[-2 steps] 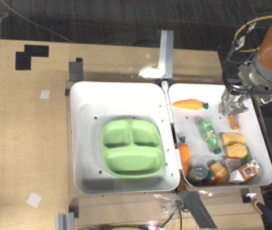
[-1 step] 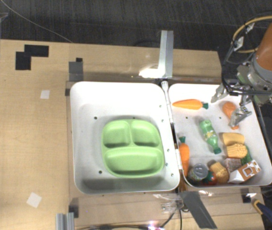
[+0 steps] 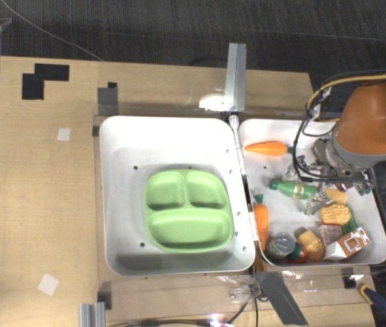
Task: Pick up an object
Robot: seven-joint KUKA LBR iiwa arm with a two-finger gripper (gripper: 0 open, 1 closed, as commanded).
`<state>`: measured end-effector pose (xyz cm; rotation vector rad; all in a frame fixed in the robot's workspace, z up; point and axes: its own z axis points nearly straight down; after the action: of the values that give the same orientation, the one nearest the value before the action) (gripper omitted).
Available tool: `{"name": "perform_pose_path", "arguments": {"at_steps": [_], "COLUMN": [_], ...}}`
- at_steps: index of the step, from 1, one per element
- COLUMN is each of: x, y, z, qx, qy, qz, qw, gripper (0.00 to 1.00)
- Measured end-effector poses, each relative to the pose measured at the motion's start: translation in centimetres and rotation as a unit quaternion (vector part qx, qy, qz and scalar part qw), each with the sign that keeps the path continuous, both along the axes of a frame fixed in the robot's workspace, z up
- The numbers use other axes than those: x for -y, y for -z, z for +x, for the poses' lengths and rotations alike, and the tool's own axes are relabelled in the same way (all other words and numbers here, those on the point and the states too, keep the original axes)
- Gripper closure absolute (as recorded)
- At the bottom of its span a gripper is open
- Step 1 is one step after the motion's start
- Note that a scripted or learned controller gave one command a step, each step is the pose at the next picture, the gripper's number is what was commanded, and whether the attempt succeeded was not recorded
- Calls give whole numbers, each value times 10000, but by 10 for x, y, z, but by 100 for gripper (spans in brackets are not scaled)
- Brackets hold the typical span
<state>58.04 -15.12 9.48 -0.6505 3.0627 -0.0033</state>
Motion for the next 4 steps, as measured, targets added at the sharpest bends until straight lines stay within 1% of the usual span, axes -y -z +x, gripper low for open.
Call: {"name": "perform_pose_path", "arguments": {"at_steps": [1,2,3,4], "x": [-67,-71,-63,-35], "y": [3,-12,-98,-82], "z": [-48,-43,-5,16], "qx": [58,146,38,-7], "qy": [-1584,-1619,-1391,-3991], "qz": [-40,-39,-26,-28], "qw": [9873,9867,9903,9169], "gripper": [0,100,100,100]}}
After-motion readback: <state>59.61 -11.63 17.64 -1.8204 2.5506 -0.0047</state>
